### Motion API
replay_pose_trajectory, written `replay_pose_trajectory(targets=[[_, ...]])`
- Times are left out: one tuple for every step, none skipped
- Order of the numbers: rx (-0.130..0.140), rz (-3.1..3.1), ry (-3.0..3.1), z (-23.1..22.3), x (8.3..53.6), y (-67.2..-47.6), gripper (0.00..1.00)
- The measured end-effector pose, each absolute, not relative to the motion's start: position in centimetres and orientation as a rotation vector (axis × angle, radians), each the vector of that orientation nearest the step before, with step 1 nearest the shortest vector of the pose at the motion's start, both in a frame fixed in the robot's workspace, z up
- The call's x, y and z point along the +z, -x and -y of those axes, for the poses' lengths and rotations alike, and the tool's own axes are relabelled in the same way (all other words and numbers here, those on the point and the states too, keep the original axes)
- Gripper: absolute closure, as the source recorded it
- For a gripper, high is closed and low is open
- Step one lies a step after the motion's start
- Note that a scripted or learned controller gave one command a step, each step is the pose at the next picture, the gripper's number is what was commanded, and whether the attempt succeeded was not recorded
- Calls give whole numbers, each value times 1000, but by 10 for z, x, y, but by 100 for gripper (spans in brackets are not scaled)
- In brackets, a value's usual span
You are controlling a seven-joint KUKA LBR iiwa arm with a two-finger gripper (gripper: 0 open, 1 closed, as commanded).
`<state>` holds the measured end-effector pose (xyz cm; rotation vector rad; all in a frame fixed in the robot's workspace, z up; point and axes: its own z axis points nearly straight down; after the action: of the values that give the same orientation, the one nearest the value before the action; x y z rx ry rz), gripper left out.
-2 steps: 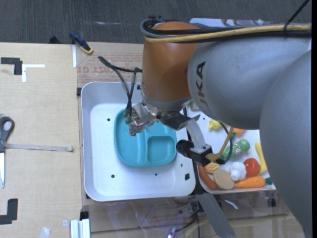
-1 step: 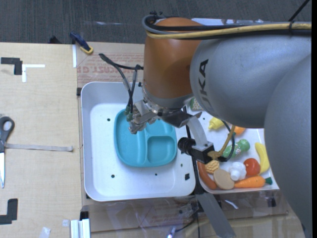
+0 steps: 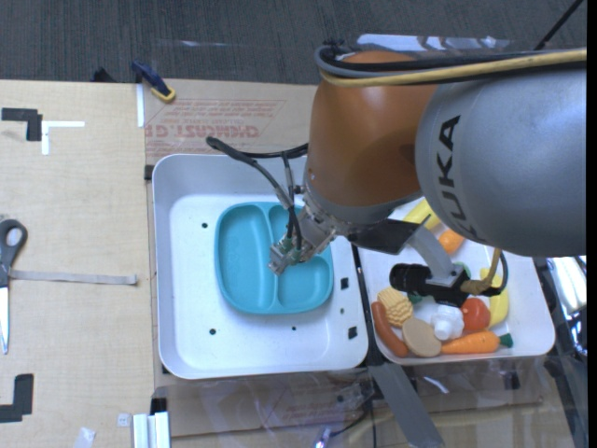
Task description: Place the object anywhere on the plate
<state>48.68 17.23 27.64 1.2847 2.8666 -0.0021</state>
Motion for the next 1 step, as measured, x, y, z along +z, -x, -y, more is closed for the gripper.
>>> replay_pose_trajectory(targets=[[0,-2776,-1466,-220,315,-479,100]])
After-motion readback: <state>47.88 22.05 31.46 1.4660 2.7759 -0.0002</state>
